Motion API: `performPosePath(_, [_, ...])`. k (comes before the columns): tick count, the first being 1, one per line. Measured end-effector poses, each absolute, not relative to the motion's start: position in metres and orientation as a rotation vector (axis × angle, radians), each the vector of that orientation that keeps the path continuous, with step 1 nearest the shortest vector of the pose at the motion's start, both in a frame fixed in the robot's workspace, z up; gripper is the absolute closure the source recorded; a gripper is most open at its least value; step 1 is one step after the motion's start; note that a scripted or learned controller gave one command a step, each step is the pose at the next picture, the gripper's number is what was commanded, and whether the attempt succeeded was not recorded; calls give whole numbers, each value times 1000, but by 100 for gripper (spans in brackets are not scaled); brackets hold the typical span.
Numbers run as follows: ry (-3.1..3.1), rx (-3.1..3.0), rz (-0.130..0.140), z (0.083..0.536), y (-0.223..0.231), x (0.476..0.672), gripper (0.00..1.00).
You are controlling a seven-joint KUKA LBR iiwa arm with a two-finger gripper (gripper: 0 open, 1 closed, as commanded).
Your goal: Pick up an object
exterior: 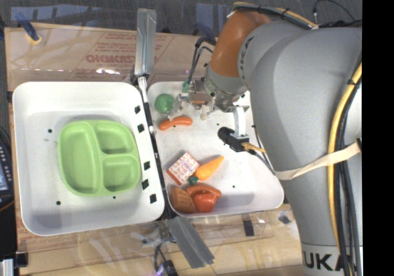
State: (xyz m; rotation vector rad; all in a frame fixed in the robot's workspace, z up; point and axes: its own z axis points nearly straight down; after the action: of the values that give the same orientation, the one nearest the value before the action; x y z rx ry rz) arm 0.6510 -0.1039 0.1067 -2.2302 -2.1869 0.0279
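Note:
In the right bin [246, 198] lie a green ball [164, 103], an orange-red sausage [175, 122], a carrot [209, 167], a small red-and-white checkered box [183, 167], a brown bread piece [181, 199] and a red pepper [204, 196]. My gripper [196, 101] hangs low over the far end of this bin. It sits just right of the green ball and just above the sausage's right end. The arm's bulk hides the bin's right side.
The left bin [37, 145] holds a green divided plate [98, 156]. A metal divider [145, 47] runs between the two bins at the back. Cardboard [80, 47] lines the bench behind the bins. A black part of the arm [233, 138] hangs over the right bin's middle.

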Motion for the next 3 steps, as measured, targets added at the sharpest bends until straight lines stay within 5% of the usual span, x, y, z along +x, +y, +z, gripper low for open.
performPosePath(1, [-2209, -2221, 11, 97, -97, 653, 0])
performPosePath(2, [-2145, -2289, 6, 91, -94, 633, 0])
performPosePath(3, [-2150, -2281, 9, 101, -93, 633, 100])
